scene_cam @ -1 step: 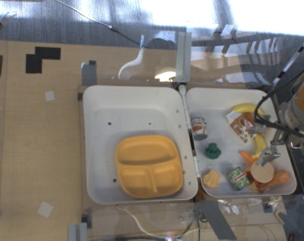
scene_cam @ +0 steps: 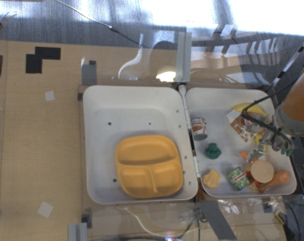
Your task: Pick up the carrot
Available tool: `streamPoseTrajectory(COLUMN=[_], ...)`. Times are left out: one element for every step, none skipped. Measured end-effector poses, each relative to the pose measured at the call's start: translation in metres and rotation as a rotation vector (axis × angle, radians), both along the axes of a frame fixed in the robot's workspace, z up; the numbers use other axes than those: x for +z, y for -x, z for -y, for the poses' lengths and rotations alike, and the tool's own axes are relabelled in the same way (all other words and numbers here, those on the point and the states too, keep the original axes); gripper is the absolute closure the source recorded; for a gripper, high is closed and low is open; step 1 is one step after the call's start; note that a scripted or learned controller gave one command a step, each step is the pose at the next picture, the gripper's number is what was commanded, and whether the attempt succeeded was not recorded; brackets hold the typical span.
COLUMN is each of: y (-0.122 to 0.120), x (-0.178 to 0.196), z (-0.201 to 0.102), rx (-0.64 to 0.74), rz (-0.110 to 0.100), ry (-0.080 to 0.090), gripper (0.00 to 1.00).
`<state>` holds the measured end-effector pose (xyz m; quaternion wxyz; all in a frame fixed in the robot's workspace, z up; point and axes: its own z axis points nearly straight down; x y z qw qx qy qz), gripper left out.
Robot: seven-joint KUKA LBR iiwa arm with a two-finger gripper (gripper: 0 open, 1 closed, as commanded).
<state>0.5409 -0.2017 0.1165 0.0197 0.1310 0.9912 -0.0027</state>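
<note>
Small orange plastic carrot [scene_cam: 244, 155] lies in the right white bin [scene_cam: 217, 104], right of the green toy [scene_cam: 212, 150]. Judged light, rigid, slick; grip mid-body. Claw [scene_cam: 272, 142] nearby; opening indeterminate.

**Desk and what lies on it**

The desk [scene_cam: 36, 149] is pale wood. Two shallow white bins sit side by side on it, walls touching. The left bin [scene_cam: 99, 109] serves as the landmark. The right bin [scene_cam: 219, 102] is just beside it, on its right. Up and to the left of the left bin, a black stepped mark [scene_cam: 42, 58] lies on the wood. A small pale square [scene_cam: 49, 95] lies left of the left bin, another [scene_cam: 44, 209] below and left. A white cable [scene_cam: 141, 225] curls just below the left bin's near wall.
</note>
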Motion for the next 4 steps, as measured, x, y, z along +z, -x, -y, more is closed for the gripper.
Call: streamPoseTrajectory(y=[0.005, 0.003, 0.000, -0.003], x=[-0.026, -0.014, 0.080, 0.039], z=[-0.043, -0.044, -0.103, -0.111], rx=[-0.142, -0.135, -0.128, 0.182], rz=[-0.019, -0.013, -0.020, -0.032], ry=[-0.012, -0.011, -0.014, -0.007], gripper=[0.00, 1.00, 1.00, 1.00])
